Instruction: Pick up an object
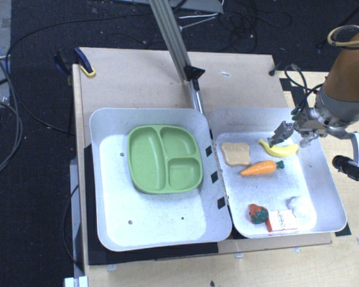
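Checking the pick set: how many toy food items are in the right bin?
3: a tan bread slice at the bin's left, an orange carrot beside it, and a yellow banana by the hand. Near-edge items are unclear.

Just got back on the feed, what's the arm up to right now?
The arm's end effector is down in the right bin, right over the banana. Nothing looks lifted yet. The carrot, the slice of bread, a red and green toy and a small carton lie loose in that bin. The green divided plate sits in the left bin.
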Action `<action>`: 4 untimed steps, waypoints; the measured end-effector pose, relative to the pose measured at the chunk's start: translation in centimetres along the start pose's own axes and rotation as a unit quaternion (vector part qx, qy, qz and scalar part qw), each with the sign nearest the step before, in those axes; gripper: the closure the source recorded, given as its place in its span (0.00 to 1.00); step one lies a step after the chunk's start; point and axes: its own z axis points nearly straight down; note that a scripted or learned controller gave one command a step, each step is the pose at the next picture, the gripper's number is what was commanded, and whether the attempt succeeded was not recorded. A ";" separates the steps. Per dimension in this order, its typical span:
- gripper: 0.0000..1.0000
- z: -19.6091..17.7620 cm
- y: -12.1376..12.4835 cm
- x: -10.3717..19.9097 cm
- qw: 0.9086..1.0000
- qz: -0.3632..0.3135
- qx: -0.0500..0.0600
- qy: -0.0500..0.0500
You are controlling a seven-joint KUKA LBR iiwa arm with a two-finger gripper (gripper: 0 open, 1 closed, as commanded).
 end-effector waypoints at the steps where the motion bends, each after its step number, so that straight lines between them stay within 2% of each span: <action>1: 0.00 5.3 0.2 1.0 1.000 -0.001 0.002 0.001; 2: 0.00 10.3 0.2 1.1 1.000 0.000 0.000 -0.001; 3: 1.00 9.0 0.3 1.0 1.000 0.000 -0.002 -0.001; 4: 1.00 2.7 -0.1 0.7 1.000 0.001 -0.003 -0.001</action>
